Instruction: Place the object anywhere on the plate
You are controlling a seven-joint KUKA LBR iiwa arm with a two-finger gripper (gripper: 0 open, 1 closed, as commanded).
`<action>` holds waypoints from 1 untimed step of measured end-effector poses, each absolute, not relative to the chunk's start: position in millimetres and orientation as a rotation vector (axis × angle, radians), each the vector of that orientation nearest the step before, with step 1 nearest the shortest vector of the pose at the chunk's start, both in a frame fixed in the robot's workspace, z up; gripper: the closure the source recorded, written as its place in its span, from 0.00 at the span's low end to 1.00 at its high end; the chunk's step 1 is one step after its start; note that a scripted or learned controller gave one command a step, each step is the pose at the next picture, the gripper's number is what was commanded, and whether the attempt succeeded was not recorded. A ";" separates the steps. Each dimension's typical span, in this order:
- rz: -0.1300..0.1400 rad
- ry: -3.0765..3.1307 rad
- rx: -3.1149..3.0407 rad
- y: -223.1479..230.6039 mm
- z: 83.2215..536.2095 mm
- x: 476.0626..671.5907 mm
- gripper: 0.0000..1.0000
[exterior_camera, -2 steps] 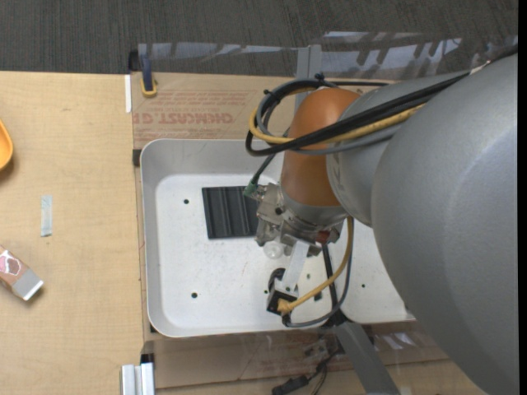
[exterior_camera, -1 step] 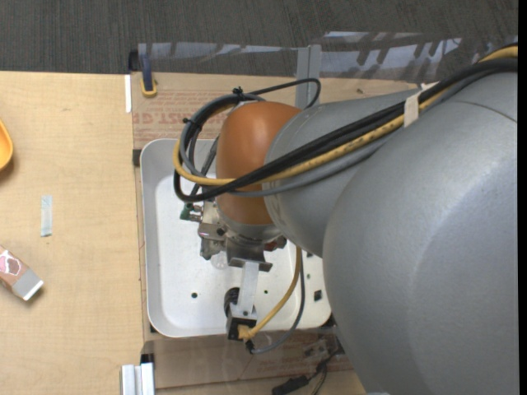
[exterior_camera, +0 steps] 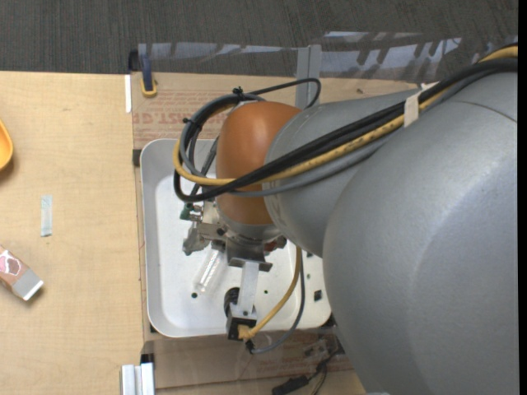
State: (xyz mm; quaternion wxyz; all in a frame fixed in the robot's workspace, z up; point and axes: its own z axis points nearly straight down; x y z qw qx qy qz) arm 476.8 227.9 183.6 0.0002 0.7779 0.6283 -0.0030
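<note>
- Grey metal arm takes up the whole 3 o'clock half of the picture; its orange band sits over the middle of a white bin, wrapped by black and yellow cables.
- The claw hangs below the orange band, low inside the bin, near the bin's centre. The wrist hides its working end, so whether it is open, closed or gripping cannot be told.
- A pale, see-through, tube-like thing lies on the bin floor just at 6 o'clock of the claw, slanting toward 7 o'clock. It may be the object of the task; too blurred to be sure, and I cannot tell if the claw touches it.
- No plate can be made out; the arm covers the ground toward 3 o'clock where the second bin should be.
- On the wooden desk, at 9 o'clock of the bin and well apart from it: a small grey strip, a wrapped item near the edge, a bit of something orange at the frame edge.
- Step in hand, as I judge it: the pick, with the claw down at the object. Placing is not yet done.
- Next move calls for a sure grip on the tube, a straight lift clear of the bin wall, then travel to the plate. A slick, round tube is likely to roll or slip from the grip.
</note>
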 end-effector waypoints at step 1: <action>-0.004 1.065 2.953 227.2 300.3 574.3 0.00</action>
